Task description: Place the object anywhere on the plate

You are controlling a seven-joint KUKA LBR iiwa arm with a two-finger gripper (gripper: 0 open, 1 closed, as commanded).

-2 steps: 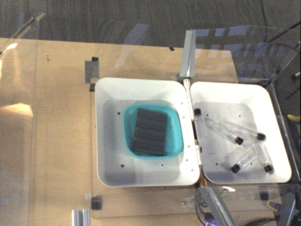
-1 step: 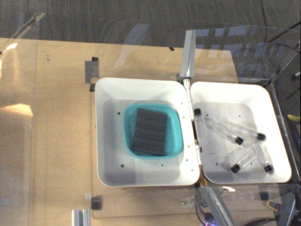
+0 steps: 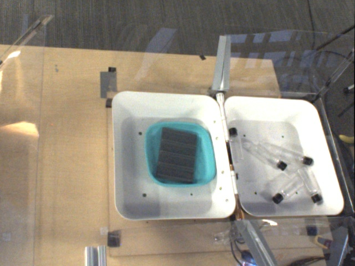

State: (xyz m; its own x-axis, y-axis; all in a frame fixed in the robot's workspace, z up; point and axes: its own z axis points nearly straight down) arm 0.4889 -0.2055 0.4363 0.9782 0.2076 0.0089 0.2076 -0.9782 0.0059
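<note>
Pale wood of the bench (image 3: 55, 176) at far left. Next, the left white bin (image 3: 127, 204), holding a teal plate (image 3: 206, 155) near its middle. Flat on that plate, inside the rim, a dark grey ribbed block (image 3: 177, 154), slightly tilted. Further right, the right white bin (image 3: 277, 110), touching the first, with several clear tubes (image 3: 266, 151) with black caps lying scattered. Pincer open or closed: cannot tell.

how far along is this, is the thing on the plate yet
It looks done: the dark grey ridged block lies flat on the teal square plate in the left white bin. Nothing looks in hand. The clear plastic vials with black caps lie loose in the right white bin. Nothing obvious is left.
</note>
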